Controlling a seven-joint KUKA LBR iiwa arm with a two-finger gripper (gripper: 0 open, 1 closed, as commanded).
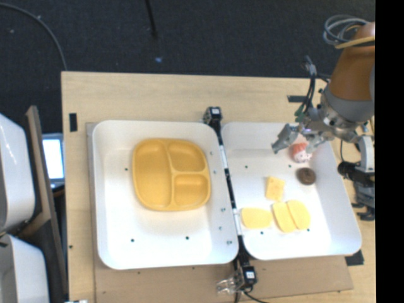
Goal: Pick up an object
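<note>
Smooth white plastic bins (113,232), glossy yellow plastic divided plate (170,172), pale matt wooden bench (158,87)

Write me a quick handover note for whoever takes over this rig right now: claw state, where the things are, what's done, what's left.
Claw: hovers over the back of the right bin, just above a small red and white object; open or shut cannot be told, and no grasp is visible.
Right bin also holds a round brown piece, a small yellow chunk, a flat yellow piece and a yellow sliced piece.
Left bin holds a yellow divided plate.
Done: nothing visibly picked up.
Left: grasp and lift one object; the red and white one looks nearest.
</note>
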